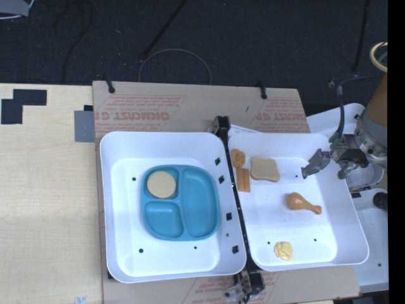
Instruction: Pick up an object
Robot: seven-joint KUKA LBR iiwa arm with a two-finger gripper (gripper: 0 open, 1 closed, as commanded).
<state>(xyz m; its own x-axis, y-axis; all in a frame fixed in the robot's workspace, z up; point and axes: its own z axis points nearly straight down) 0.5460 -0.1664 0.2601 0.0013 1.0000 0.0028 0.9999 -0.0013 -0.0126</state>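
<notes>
Nearest the camera in the right bin point(354, 246) lies a small yellow lump point(283, 251), perhaps a toy food piece, close to the front wall. Beyond it sits a toy chicken drumstick point(302, 202), lying flat near the bin's middle. Farther back are a slice of toy bread point(264, 169) and, hard against the divider, a narrow orange-brown stick piece point(243, 180) with a rounded tan piece point(237, 158) just behind it. The left bin point(120, 170) holds a blue sectioned plate point(190, 208) with a round tan biscuit point(161, 184) in its rear-left compartment.

The gripper point(326, 160) hangs over the right bin's far right side, nothing between its fingers; whether they stand apart I cannot tell (the slant hides the gap). The drumstick looks the likeliest target. Its tapered, rounded shape could squirt sideways under closing fingers, and a descent too near the bin wall might clip the rim
</notes>
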